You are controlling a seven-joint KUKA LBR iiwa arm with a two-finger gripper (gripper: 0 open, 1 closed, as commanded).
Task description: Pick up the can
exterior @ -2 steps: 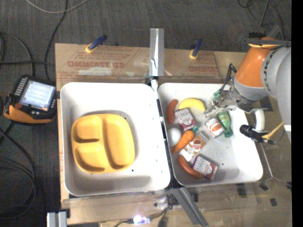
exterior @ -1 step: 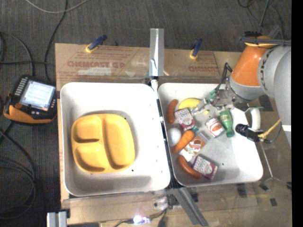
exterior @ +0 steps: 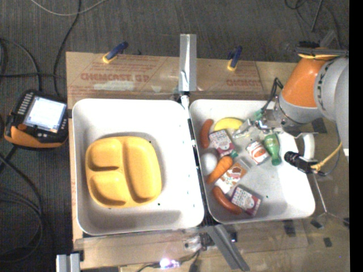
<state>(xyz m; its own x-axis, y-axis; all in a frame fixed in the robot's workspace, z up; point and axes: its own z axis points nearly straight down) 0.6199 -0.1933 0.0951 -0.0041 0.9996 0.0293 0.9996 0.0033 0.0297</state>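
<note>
Where the bench shows, faint red CHEMCASE lettering, can label unreadable

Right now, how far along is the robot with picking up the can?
Done: the arm has reached into the right bin, with the gripper low near its upper right corner. In hand: nothing I can confirm; the view doesn't show anything between the fingers. Left: the can lies on the bin floor beside the green bottle, so both the grasp and the lift remain.

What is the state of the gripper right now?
Gripper: cannot be told; it sits low in the right bin, near the can.
</note>
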